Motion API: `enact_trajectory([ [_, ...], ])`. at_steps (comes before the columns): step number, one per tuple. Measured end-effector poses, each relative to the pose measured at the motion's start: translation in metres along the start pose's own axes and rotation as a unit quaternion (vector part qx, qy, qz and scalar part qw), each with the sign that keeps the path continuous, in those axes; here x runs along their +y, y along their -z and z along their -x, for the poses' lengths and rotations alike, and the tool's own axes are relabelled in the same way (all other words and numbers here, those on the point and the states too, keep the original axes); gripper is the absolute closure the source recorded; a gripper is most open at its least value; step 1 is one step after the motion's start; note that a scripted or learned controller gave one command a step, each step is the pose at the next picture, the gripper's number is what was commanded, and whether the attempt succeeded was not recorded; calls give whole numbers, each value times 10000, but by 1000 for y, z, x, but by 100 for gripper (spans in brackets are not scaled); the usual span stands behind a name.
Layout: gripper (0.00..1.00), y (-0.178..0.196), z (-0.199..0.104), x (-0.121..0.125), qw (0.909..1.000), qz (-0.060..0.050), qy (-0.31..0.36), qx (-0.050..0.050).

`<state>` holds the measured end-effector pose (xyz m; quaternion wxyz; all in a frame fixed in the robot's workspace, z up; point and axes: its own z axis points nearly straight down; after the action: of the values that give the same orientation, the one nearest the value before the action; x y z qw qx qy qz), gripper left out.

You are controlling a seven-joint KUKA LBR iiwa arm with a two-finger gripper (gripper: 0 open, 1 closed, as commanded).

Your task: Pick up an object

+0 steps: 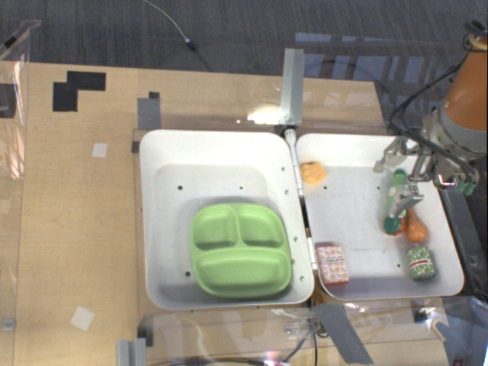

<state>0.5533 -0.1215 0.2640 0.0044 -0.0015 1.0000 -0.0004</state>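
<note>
Wood covers the bench, and two white bins sit on it side by side. On the left, the left bin holds a green tray with three parts. Next to it, the right bin holds a small orange-yellow block near its top left corner and a pink box leaning on its bottom left edge. A small green can sits near the bottom right corner. An orange toy lies just above the can, touching a green bottle. From the right, the grey arm reaches in. Its gripper hangs right over the green bottle, and I cannot tell how its jaws stand.
</note>
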Motion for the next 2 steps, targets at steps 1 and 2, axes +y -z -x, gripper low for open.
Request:
enact_trajectory([
  [1, 0, -84, -31, -53, 9986, 1, -518, 39],
  [2, 0, -174, -11, -30, 9985, -14, 543, -36],
])
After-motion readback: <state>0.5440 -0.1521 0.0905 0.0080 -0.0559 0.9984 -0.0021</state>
